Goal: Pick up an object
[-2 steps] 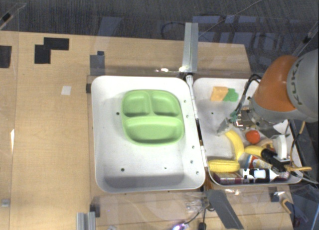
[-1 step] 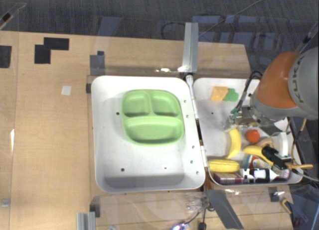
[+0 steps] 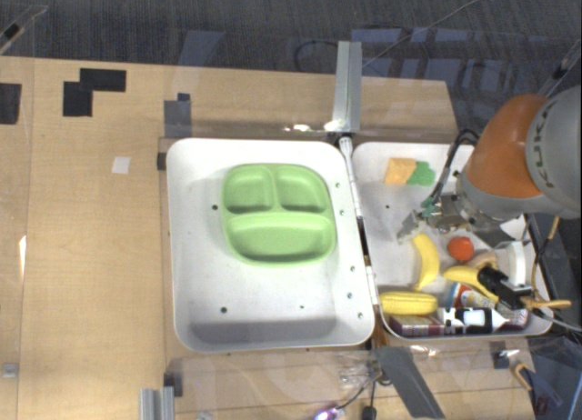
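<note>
My gripper [image 3: 424,219] hangs low over the middle of the right bin [image 3: 373,182], just above the top end of a yellow banana [image 3: 425,262]. An orange-red ball [image 3: 462,248] lies just right of that banana. A second yellow piece [image 3: 473,277] sits below the ball. At the bin's front edge lie a yellow cob-like object [image 3: 407,303] and a dark bottle with a white label [image 3: 459,322]. An orange block [image 3: 398,171] and a green block [image 3: 421,173] rest at the back of the bin, apart from the gripper. Nothing is seen between the fingers.
The left bin [image 3: 195,300] holds a green divided plate [image 3: 275,212] in its middle. A metal post [image 3: 347,82] stands behind the wall shared by the two bins. The arm's grey and orange body [image 3: 514,159] covers the right bin's right side.
</note>
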`<act>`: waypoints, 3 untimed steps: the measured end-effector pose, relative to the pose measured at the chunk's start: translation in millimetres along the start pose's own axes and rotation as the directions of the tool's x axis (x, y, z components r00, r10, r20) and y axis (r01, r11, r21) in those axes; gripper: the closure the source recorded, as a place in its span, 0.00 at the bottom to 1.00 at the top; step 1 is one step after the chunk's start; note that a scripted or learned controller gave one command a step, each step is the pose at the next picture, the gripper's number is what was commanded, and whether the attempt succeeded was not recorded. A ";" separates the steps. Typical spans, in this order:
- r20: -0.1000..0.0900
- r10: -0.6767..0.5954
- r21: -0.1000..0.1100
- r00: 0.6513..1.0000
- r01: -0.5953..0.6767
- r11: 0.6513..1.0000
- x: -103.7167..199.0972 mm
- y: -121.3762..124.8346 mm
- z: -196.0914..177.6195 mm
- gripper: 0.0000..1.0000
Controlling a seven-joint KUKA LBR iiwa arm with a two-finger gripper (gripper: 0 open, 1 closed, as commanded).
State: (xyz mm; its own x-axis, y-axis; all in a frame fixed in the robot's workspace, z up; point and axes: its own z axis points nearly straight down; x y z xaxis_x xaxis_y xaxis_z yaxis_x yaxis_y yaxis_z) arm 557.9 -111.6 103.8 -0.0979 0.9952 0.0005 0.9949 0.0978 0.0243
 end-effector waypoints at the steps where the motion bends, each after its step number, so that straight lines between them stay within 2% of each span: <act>1: 0.000 0.000 -0.005 1.000 0.000 1.000 0.7 2.3 -11.3 1.00; 2: 0.000 0.000 -0.005 1.000 0.000 1.000 0.7 2.2 -11.3 0.00; 3: -0.001 -0.061 0.021 0.998 0.061 0.998 -6.9 -26.7 -5.8 0.00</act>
State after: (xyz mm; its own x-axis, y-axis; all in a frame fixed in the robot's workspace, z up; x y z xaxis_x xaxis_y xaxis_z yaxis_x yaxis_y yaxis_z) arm 531.9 -121.1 109.0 -0.1580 0.9874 -0.0001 0.9874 0.1580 0.0031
